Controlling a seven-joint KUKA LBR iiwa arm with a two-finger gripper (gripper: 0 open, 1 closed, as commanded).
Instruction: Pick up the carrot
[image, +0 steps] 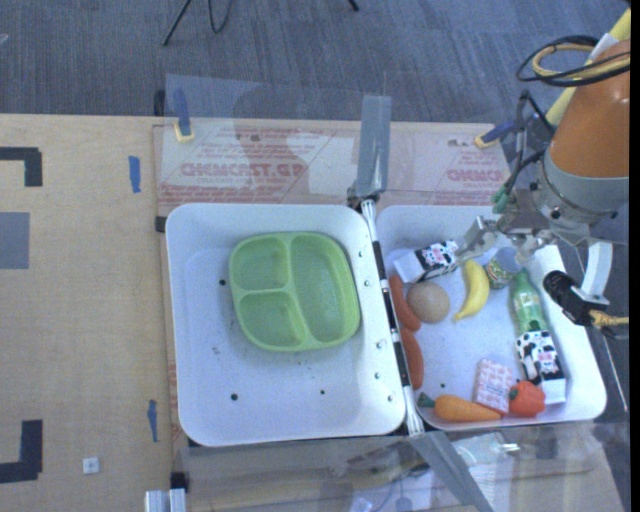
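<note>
the claw (497, 238) hovers open over the right bin's (590, 395) far end, holding nothing.

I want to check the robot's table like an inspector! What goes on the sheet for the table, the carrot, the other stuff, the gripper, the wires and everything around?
Surface: wooden bench bearing two white bins; the left bin holds a green divided plate.
Job's things: carrot lies at the right bin's near edge, apart from the gripper.
Clutter: banana, green bottle, potato, strawberry, pink packet, two cow-print cartons.
Gripper: gripper over the right bin's far end, near the banana.
Cables: yellow and black loops above the arm.
Surroundings: grey carpet, blue tape marks.
</note>
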